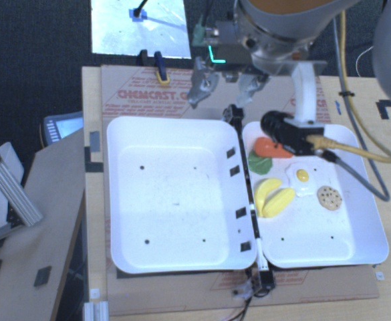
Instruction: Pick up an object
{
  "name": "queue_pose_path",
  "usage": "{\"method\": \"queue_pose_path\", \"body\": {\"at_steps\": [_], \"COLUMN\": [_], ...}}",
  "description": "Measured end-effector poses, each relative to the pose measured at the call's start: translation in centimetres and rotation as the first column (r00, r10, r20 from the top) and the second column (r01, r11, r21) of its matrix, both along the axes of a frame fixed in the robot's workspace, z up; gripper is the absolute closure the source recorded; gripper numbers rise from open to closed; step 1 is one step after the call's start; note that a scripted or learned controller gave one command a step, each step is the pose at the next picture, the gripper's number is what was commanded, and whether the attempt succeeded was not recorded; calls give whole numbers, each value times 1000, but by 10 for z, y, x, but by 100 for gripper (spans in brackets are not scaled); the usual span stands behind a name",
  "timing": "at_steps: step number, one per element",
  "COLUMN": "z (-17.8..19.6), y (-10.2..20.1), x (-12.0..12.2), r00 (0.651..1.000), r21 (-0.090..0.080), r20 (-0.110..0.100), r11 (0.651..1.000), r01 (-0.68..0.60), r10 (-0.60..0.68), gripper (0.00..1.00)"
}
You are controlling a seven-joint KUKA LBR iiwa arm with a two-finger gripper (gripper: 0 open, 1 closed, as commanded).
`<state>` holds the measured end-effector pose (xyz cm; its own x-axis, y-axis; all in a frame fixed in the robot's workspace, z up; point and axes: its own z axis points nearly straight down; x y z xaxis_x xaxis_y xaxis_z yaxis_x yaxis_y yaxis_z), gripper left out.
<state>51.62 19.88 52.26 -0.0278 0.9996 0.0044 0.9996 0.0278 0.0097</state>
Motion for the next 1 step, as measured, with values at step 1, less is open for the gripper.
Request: {"method": "queue_pose_path", "body": {"at_steps": [1], "z": [12], "y": [0], "x": [0], "r00": [1000], "r21": [1], "r20": [3], "r11": [1000], "r01": [-4], "r10": [4], "gripper": [100]}}
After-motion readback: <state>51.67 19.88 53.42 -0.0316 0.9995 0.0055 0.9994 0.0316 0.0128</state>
